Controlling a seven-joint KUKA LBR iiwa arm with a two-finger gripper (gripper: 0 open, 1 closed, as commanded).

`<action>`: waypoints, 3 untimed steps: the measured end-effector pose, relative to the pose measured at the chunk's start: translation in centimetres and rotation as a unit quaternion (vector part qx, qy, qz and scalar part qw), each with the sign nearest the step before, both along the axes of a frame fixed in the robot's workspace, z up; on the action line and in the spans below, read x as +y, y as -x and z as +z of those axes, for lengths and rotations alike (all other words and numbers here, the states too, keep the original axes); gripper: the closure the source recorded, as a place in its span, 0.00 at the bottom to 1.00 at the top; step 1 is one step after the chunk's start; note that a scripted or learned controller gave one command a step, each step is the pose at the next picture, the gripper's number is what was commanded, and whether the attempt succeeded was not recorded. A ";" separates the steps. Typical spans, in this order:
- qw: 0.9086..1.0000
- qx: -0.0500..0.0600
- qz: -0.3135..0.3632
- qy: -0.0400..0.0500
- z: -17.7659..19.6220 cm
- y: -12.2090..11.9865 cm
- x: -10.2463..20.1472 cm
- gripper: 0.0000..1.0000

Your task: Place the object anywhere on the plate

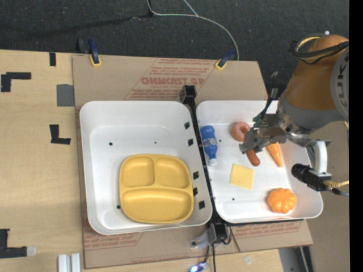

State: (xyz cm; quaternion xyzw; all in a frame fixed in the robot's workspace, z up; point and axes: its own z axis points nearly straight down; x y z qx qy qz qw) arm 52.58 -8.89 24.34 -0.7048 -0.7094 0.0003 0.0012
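Note:
A yellow plate [156, 188] with three compartments lies in the left bin [93, 152]. My gripper [254, 143] hangs low over the right bin [300, 211], at its upper middle. It sits right over a reddish sausage [253, 158], whose lower end sticks out beneath it. A pink ring-shaped toy [238, 130] lies just left of the gripper, and an orange carrot [275, 154] just right of it. Whether anything is held I cannot tell, as the gripper body hides the contact.
Also in the right bin are a blue bottle [209, 143] along the left wall, a yellow cheese slice [242, 177] in the middle and an orange pumpkin [281, 200] at the front right. The arm [315, 89] covers the bin's far right corner.

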 end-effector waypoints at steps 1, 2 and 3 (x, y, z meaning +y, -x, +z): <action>1.000 0.000 0.000 0.000 0.4 -0.1 5.4 1.00; 1.000 0.001 0.000 0.000 -1.2 0.7 10.9 1.00; 1.000 0.001 0.001 0.000 -0.7 2.3 16.4 1.00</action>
